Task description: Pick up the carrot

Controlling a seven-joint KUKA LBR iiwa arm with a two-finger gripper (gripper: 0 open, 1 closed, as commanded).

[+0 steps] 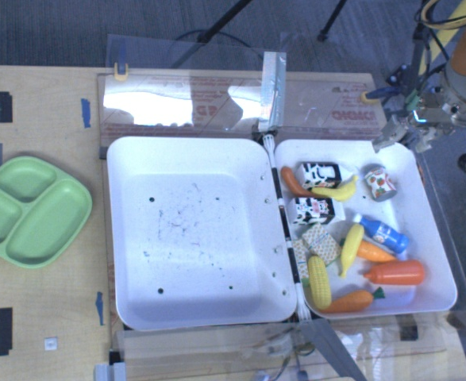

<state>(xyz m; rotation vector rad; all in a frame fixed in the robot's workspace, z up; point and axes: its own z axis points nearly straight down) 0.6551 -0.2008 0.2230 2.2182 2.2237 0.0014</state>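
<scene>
The carrot (348,301), orange with a small green top, lies along the front edge of the right bin (437,236), beside a corn cob (318,281). My gripper (402,133) hangs over the bin's far right corner, well away from the carrot and above the bin's contents. Nothing shows held at its tip.
The right bin also holds two black-and-white cartons (320,172), a banana (336,190), a yellow piece (350,248), a blue bottle (383,234), an orange-red sausage shape (395,272) and a round spotted item (379,182). A left bin (137,165) and a green divided plate (30,210) lie to the left.
</scene>
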